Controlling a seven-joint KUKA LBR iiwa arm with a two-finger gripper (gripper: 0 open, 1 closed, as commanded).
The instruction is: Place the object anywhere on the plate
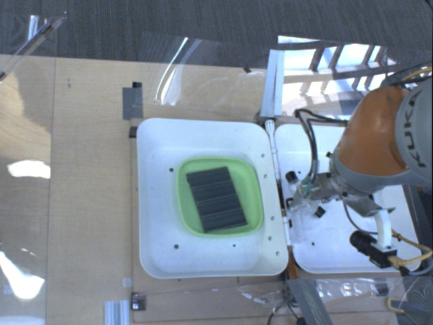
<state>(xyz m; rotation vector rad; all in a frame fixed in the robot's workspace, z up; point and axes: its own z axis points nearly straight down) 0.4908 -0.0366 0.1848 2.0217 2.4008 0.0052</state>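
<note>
Sitting flat on the green plate (pixel 252 188) in the left bin (pixel 155 249), the dark object (pixel 216 199) looks already placed; it lies near the plate's middle, long axis slightly skewed, all edges inside the raised rim; my read is the placing step is done. Object is a dark grey ribbed rectangular slab, cross lines dividing it into bands; matte, thin, looks stable and unlikely to slide. Arm (pixel 375 141) hangs over the right bin (pixel 338 249), across the divider from the plate; probably parked clear of the drop zone. Gripper (pixel 306 196) is near that bin's left wall, with nothing visible in it; grip state hidden by wrist and cables, cannot tell.
</note>
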